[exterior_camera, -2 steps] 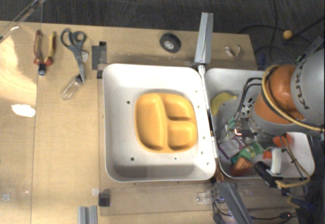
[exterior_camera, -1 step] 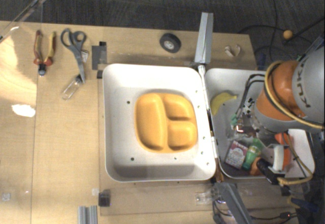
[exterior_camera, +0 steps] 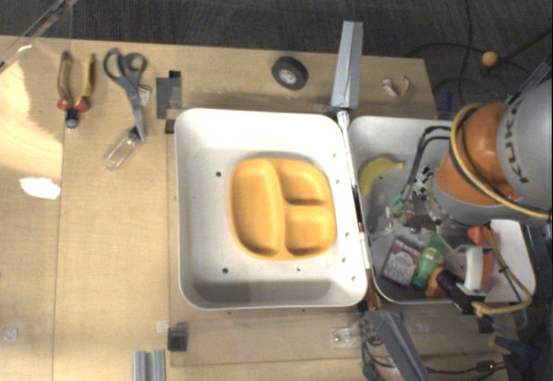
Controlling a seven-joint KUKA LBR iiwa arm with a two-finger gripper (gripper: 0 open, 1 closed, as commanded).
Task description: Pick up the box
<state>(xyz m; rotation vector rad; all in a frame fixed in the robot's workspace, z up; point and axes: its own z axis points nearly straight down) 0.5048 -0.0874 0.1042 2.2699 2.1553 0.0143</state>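
Note:
A small box (exterior_camera: 400,264) with a dark red and grey print lies flat near the front edge of the right bin (exterior_camera: 378,133). The grey arm with its orange band (exterior_camera: 484,159) reaches in from the right and hangs over the middle of that bin. My gripper (exterior_camera: 413,212) points down just behind the box and a little to its right, apart from it. The wrist hides much of the gripper.
A yellow divided tray (exterior_camera: 282,204) sits in the middle of the left bin (exterior_camera: 203,198). In the right bin a yellow banana-shaped piece (exterior_camera: 378,172) lies at the back left, and a green item (exterior_camera: 429,263) and an orange item (exterior_camera: 480,237) lie beside the box. Scissors (exterior_camera: 130,85), pliers (exterior_camera: 73,85) and a tape roll (exterior_camera: 289,72) lie on the bench.

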